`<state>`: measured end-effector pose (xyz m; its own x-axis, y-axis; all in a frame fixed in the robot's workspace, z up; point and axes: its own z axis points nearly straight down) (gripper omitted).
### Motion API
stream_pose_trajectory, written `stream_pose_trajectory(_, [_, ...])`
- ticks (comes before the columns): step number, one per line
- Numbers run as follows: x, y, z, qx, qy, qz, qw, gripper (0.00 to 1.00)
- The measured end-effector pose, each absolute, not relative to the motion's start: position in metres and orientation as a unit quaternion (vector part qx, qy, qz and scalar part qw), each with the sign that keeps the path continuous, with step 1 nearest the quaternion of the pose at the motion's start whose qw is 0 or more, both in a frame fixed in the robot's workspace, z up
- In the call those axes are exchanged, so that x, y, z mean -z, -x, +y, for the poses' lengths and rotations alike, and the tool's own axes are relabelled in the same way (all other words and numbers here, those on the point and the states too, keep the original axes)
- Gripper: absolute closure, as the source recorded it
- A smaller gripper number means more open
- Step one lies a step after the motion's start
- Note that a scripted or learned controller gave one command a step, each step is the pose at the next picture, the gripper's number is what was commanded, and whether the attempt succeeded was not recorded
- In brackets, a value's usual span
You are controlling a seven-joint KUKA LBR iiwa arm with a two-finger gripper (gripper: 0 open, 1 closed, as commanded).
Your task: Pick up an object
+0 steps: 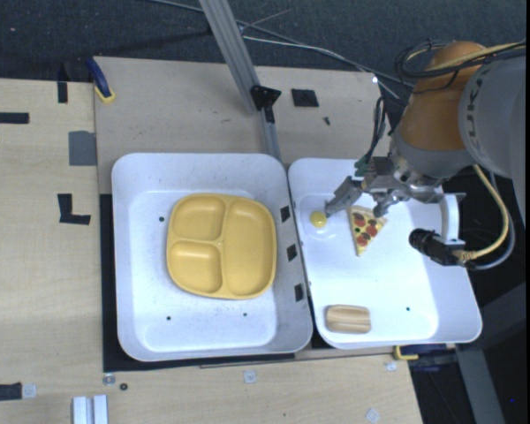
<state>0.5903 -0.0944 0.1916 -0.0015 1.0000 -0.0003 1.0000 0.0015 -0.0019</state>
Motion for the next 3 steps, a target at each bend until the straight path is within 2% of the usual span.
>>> stream_pose_trajectory(1, [-0.128,-0.587,-0.099,-0.0026,0.707,-0.707,0.002,0.00])
stream_pose_trajectory(2, [-0.084,-0.587,-0.099,-0.0005,0.707,-0.708,-0.001,0.00])
stream_pose_trajectory(3, [-0.098,-0.589,-0.099,0.0008,0.706,-0.708,-0.003,1.00])
